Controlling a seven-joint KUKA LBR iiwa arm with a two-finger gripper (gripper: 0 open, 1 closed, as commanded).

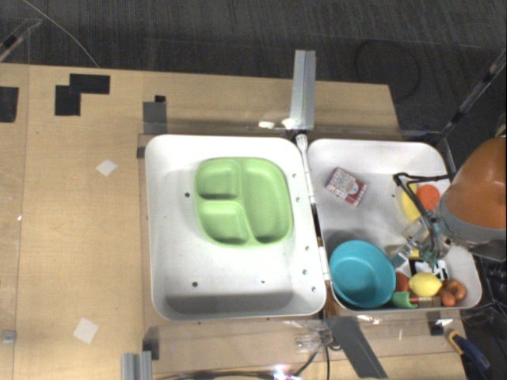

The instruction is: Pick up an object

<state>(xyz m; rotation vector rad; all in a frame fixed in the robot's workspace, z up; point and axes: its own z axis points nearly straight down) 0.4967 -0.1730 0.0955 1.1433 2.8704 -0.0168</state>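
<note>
The right bin (372,155) holds a blue bowl (362,273) at its front left and a small red-and-white box (345,186) near the back. A yellow and orange piece (417,199) lies by the right wall. A yellow lemon-like fruit (425,284), a green piece (402,298) and small red-brown pieces (452,293) crowd the front right corner. My gripper (422,248) hangs low over that corner, just above the yellow fruit and right of the bowl. The arm's orange band (482,182) hides the bin's right edge.
The left bin (170,236) carries a green divided plate (241,200) in its middle. A metal post (303,89) stands behind the seam between the bins. Wooden bench stretches to the left.
</note>
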